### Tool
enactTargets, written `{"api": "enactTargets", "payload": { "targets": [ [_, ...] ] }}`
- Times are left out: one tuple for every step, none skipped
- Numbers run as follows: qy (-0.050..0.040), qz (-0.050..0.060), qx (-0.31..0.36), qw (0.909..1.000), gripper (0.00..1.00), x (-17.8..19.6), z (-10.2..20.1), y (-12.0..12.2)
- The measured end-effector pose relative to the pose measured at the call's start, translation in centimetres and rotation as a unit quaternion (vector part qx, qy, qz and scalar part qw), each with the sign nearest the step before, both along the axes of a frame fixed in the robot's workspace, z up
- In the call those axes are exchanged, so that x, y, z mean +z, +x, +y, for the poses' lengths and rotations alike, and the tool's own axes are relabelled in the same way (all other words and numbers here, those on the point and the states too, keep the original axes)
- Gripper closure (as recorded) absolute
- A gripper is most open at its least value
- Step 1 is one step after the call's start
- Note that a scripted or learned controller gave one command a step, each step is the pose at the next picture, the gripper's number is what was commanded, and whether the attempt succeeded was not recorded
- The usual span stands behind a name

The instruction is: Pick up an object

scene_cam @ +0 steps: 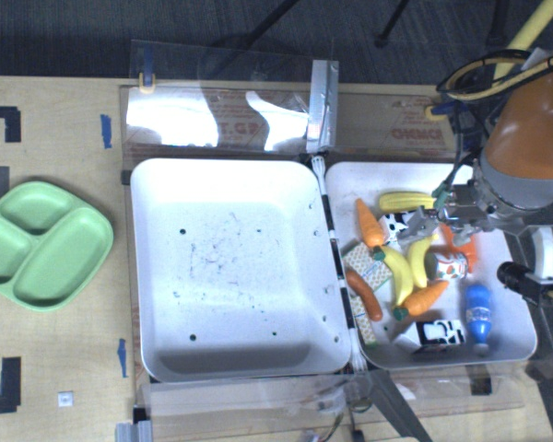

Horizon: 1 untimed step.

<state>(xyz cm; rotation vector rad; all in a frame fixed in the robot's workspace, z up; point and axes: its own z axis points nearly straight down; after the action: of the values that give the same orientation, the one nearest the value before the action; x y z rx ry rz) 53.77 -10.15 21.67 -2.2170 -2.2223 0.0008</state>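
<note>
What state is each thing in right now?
left bin: bare floor showing
right bin: holds toy food
bananas: lying flat
carrots: lying flat
blue bottle: on its side
green divided plate: upright on bench
gripper: low over right bin

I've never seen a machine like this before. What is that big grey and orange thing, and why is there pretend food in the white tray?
That grey and orange thing is a robot arm, reaching in from the right. The camera hangs above the bench and looks down at a slant. At the arm's tip is its gripper, a two-finger grabber, hovering over the right bin. That bin is full of toys: bananas, carrots, a blue bottle. The arm's job is to pick one up. I can't tell whether it holds anything yet. Beside it is the left bin, and a green divided plate sits on the bench far left.
</note>
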Motion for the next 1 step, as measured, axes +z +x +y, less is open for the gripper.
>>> {"api": "enactTargets", "payload": {
  "targets": [
    [-0.0005,-0.001,0.060,0.9982,0.00,-9.66,-1.03,-2.98]
  ]
}}
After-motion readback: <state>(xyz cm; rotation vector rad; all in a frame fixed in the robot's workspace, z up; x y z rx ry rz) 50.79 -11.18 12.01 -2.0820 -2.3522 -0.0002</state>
